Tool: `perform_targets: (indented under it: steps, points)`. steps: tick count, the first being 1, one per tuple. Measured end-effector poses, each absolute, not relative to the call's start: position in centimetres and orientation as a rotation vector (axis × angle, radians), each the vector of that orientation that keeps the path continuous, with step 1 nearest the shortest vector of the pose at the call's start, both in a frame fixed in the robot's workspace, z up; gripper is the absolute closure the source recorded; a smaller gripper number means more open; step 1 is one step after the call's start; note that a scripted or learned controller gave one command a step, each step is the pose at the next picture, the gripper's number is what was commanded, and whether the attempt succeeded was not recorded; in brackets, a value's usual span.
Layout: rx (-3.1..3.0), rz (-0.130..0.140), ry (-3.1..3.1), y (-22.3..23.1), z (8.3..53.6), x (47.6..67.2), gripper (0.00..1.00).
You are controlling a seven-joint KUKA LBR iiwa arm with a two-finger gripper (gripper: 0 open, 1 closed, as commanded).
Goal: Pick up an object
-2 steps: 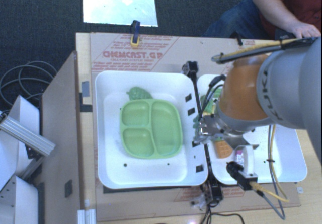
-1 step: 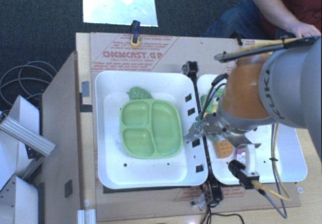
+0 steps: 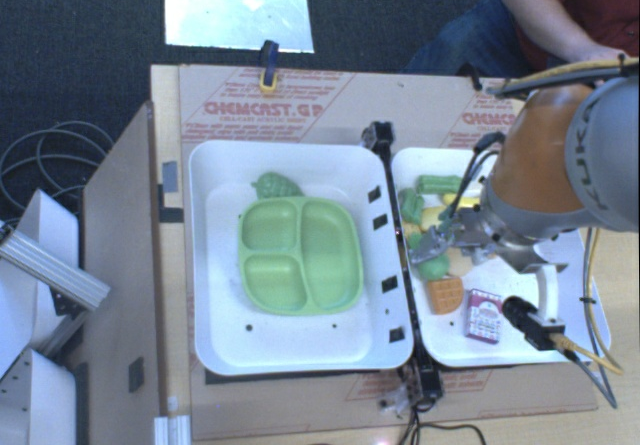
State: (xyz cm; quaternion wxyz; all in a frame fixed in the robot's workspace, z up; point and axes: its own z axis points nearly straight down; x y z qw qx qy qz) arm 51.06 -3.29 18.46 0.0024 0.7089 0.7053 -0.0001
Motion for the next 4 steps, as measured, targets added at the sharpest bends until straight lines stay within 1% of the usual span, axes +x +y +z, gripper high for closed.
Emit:
perform_targets:
  steps: [1,2,3,4]
  points:
    - [2.216,0.004,2.224,-2.8,19.5,51.1,1.0]
    - [2.206,0.006,2.24,8.2,20.2,48.6,1.0]
    - [2.226,0.001,2.212,-0.8,21.2,48.7,1.0]
    - [2.222,-0.001,2.223,0.4,18.8,48.6,1.0]
